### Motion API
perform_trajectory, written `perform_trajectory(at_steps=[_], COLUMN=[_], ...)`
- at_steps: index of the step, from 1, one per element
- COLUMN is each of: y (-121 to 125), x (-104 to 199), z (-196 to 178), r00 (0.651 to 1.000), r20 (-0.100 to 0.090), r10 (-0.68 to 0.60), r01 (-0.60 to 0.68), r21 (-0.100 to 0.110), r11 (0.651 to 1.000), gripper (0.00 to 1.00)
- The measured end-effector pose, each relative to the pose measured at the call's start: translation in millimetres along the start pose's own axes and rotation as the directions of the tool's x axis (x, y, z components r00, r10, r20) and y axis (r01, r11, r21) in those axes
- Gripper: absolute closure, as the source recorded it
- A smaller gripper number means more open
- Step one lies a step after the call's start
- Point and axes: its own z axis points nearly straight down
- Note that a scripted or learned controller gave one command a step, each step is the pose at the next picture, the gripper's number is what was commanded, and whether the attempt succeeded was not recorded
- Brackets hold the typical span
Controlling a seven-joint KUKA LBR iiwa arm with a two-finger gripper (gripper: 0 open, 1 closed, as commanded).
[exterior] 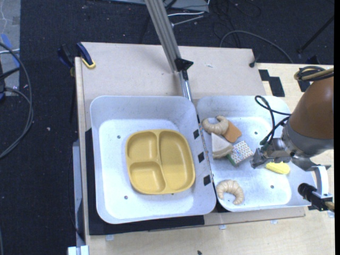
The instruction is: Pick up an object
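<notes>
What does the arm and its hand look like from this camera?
The arm is bulky and rounded, with an orange-brown upper band above a grey wrist section. A black cable loops beside it. The hand is small, dark grey metal.

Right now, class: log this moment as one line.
arm: over right bin | gripper: beside yellow item | held: nothing seen | left bin: yellow tray

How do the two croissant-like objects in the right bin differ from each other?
The upper croissant lies near the bin's far left corner, against an orange-brown piece; the lower croissant lies alone near the front edge. The upper one curls with its ends pointing left; the lower one arches with its ends pointing down. The lower one lies clear of other things, while the upper one sits in a cluster. Both are tan, curved and similar in size.
</notes>
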Motion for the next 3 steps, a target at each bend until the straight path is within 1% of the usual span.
perform_trajectory(at_steps=[1,2,3], y=[1,17,37], x=[0,52,100], z=[-33,-27,-42], r00=[1.000,1.000,1.000], r20=[0.000,-0.003,-0.003], r10=[0.000,-0.006,-0.005], r01=[0.000,0.006,0.005], r21=[0.002,0.005,0.003], r11=[1.000,1.000,1.000], gripper=[1.00,1.00,1.00])
